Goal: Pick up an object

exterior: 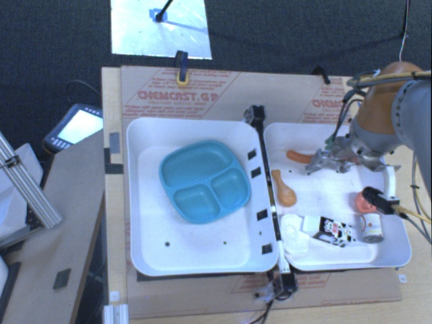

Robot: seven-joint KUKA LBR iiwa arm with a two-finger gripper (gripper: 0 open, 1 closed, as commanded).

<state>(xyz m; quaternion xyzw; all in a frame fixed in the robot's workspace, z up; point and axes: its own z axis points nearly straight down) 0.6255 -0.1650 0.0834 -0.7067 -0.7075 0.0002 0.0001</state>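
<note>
closest to the lens, a black clip (282, 283) is being shown at the front seam where the two bins meet. just behind it, along the front of the right bin (399, 250), a white wad (293, 231), a black-and-white carton (334, 229) and a can (372, 228) are being kept in a rough row; the wad and the carton are being seen touching or nearly so, and the can is being kept upright near the right wall. a red piece (362, 204) is being seen just behind the can. farther in, near the divider, a tan spoon (285, 190) is being shown lying with its bowl toward the front. in the left bin (145, 250), a blue plate (204, 179) with three wells is being borne flat near the middle.

beyond the spoon, toward the right bin's back, the orange piece (299, 156) is being shown lying on the floor, well apart from the front row. the gripper (318, 164) is being held low just beside that piece's right end; whether it is released or clenched cannot be told, and nothing is being seen grasped in it. the arm (388, 117) is being brought in from the right above the back rim.

farthest off, a yellow clamp (182, 73) is being seen on the board (175, 94) under the bins.
</note>
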